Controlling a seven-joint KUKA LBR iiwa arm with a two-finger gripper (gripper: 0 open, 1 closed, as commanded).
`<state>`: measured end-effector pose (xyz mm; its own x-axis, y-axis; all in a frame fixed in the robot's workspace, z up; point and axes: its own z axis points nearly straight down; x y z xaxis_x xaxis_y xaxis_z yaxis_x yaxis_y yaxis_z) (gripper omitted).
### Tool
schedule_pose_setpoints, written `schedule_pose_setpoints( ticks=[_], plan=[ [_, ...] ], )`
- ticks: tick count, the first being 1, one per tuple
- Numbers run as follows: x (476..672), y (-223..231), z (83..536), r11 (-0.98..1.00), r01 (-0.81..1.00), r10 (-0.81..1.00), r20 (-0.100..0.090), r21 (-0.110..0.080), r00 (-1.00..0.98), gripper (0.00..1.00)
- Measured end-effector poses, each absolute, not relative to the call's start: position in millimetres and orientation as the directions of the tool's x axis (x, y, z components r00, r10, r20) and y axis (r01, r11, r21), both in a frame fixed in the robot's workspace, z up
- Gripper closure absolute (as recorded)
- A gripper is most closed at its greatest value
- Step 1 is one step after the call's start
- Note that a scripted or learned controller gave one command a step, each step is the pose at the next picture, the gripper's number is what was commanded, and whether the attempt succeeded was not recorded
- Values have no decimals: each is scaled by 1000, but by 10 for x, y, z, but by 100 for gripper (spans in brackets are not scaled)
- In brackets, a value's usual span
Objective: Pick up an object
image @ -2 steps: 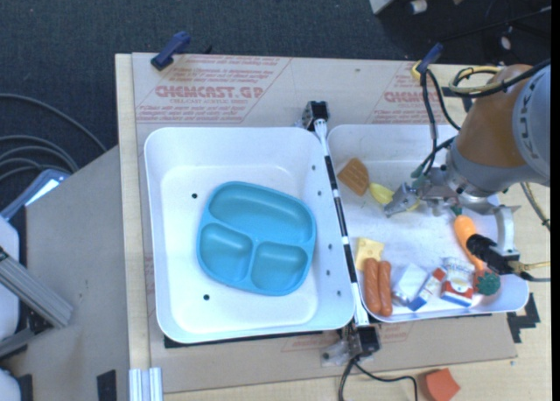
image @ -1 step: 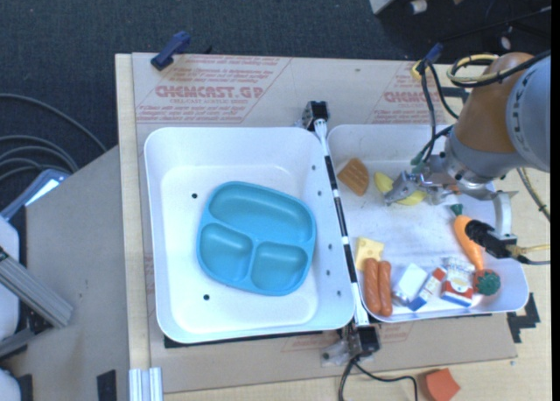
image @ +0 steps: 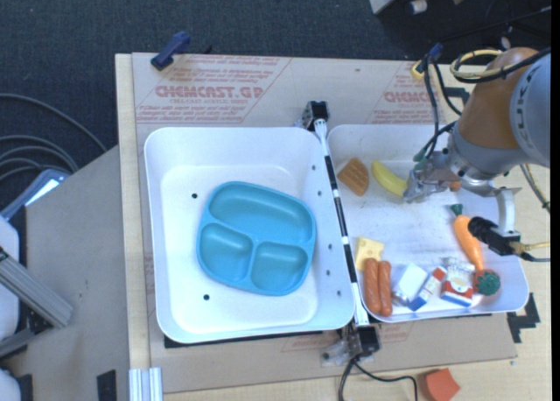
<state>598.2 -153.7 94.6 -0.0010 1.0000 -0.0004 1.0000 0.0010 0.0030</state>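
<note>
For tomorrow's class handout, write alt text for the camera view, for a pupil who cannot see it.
A grey robot arm reaches from the right, its tool low over the right bin beside a banana. That bin also holds bread, sausages and a carrot; the left bin holds a blue tray.

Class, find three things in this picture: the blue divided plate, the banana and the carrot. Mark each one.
blue divided plate [image: 255,238], camera view, on the ridge between its compartments.
banana [image: 388,178], camera view, on the middle of its yellow body.
carrot [image: 466,240], camera view, on its orange shaft.
</note>
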Motion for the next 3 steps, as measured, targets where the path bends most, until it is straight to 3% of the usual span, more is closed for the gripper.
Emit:
schedule_pose_setpoints(
  ticks=[1, 2, 3],
  plan=[
    [5981, -1537, 945, 1, 1000, 1000, 0, 3, -1, 0],
    [6616, -1813, 815, 3, 1000, 1000, 5, -24, -3, 0],
    [6621, -1809, 920, 4, 1000, 1000, 3, -23, -4, 100]
  ],
)
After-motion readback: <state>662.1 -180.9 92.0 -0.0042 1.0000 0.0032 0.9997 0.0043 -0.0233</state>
